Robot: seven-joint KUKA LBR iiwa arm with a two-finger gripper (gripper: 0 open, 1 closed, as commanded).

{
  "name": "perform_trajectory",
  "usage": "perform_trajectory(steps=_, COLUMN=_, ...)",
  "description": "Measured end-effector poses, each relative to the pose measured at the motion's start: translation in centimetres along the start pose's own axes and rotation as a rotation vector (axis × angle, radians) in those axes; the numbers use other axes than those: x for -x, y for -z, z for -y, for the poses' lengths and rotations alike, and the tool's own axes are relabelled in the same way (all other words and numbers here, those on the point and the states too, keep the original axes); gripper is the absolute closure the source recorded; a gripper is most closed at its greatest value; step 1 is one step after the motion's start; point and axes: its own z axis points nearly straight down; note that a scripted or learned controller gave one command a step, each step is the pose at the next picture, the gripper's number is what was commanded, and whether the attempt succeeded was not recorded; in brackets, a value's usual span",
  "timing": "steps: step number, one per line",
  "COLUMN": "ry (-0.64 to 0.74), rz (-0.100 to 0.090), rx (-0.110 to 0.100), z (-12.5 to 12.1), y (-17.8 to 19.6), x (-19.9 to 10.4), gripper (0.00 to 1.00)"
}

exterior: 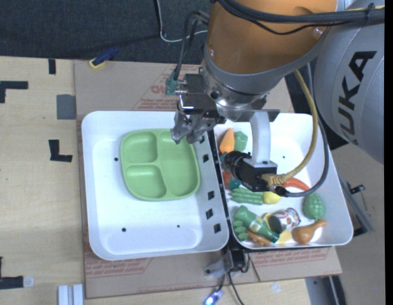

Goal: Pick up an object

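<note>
A: Nearest in the right bin (339, 230) lies the pile: a drumstick (306, 232), a can (283, 219), green pods (246, 220), then a broccoli (314, 204) a little farther back. Which one should the arm take?

B: Any object serves the task. The broccoli sits apart from the others at the right, so it looks the easiest to close on cleanly. The pods and can touch one another, and a grab there risks pinching two things or nudging both away.

A: And the left bin (95, 189)?

B: It bears a green tray (159, 164), flat and wide. That looks a poor target for two fingers unless they catch its rim.

A: Where is the gripper (189, 131) now?

B: Farther back, over the tray's far right corner, close beside the divider between the bins. Whether its fingers are spread or closed cannot be told; the wrist hides them. Nothing is seen between them.

A: So the advice?

B: Shift right over the toys, centre above one isolated piece, and descend straight. A carrot (226, 140) lies just beside the divider, close by, but the wall there may block one finger.
</note>
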Motion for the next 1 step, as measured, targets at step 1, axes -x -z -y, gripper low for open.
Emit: perform_trajectory(steps=1, ry=-0.007, rz=0.0, rx=-0.002, z=0.02, y=-4.25, x=6.07, gripper=1.0)
